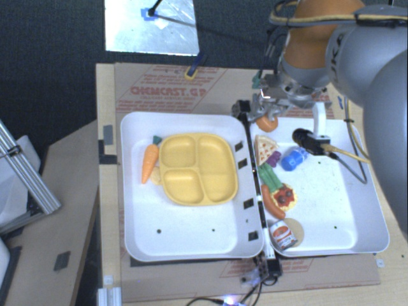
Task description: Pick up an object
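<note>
Overhead, tool (268, 109) just above orange piece (266, 123) — grip state impossible to tell.

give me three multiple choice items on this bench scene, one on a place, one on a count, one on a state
1. Where does the toy carrot lie?
A. in the left bin, beside the yellow tray
B. in the right bin, by the blue piece
C. on the bare bench

2. How many compartments does the yellow tray have?
A. two
B. three
C. five

3. How is the gripper placed?
A. over the yellow tray
B. at the back of the right bin, over an orange piece
C. outside both bins

Answers: 1 A, the carrot rests against the tray's left edge in the left bin. 2 B, two wells at the back and one long well in front. 3 B, it hangs above the orange piece in the right bin.
</note>
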Robot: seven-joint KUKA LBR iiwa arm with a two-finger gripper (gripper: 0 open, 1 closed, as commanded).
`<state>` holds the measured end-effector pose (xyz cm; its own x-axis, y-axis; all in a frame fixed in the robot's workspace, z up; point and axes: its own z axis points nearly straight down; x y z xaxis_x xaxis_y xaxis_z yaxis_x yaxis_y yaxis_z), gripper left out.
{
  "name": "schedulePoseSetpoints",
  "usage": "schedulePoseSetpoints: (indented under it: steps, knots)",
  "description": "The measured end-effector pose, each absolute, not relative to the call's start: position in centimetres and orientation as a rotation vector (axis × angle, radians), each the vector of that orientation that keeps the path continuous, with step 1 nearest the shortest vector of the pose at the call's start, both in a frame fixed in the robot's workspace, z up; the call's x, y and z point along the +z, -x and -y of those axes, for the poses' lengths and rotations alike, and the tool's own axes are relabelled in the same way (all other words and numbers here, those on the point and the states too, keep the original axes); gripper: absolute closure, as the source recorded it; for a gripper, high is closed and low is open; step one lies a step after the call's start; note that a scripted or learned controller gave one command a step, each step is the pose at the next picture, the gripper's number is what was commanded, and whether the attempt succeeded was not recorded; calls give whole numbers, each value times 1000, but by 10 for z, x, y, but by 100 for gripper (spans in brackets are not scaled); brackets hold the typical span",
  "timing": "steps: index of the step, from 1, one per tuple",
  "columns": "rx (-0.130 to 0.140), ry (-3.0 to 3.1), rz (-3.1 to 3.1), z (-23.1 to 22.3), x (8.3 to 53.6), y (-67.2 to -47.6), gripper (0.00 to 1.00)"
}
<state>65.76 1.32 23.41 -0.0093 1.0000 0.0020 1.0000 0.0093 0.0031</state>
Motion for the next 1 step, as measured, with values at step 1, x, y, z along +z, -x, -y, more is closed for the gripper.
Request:
schedulePoseSetpoints:
  steps: [1]
  knots:
    - [4, -2211, -2231, -62, 238, -656, 100]
